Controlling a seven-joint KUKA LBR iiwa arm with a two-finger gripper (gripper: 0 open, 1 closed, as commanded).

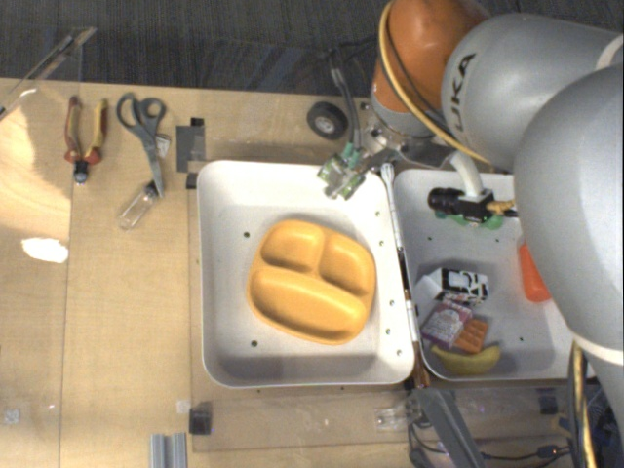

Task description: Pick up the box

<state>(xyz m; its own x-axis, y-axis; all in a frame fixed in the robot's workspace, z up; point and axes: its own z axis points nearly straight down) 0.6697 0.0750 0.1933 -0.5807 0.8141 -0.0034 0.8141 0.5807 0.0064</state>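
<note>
Two bins: left bin [219, 291] w/ yellow tray [312, 279]; right bin [421, 191] w/ box [447, 324], banana [466, 359]; jaw state unclear.

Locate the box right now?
In the camera view, the box lies in the right bin, near its front-left corner, just above the banana and below a small black-and-white item.

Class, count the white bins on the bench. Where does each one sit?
2. The left bin holds a yellow divided tray. The right bin sits beside it, partly hidden under the grey arm, holding a banana and small packets.
</note>
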